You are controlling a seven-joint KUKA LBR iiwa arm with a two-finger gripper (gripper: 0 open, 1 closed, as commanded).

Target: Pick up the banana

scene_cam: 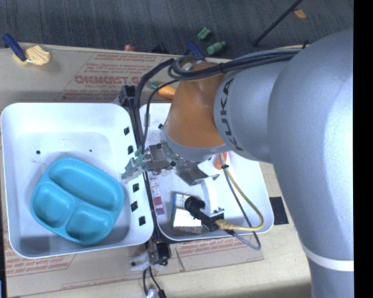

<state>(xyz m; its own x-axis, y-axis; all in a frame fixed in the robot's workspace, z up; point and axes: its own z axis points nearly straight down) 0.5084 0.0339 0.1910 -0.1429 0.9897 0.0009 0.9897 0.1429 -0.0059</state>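
Note:
My arm (261, 92) reaches in from the right and covers most of the right bin (261, 219), so what lies under it is hidden. The gripper (144, 161) hangs low over the right bin's left side, close against the divider between the two bins. Its tips are lost among brackets and cables. A small orange piece (166, 92) peeks out behind the wrist at the right bin's far edge, and what it is cannot be told.
The left bin (25, 120) holds a blue divided plate (78, 198) in its near half. A yellow cable (244, 223) loops over the right bin's front. On the cardboard beyond lie a yellow-and-blue item (32, 54) and green bits (210, 41).

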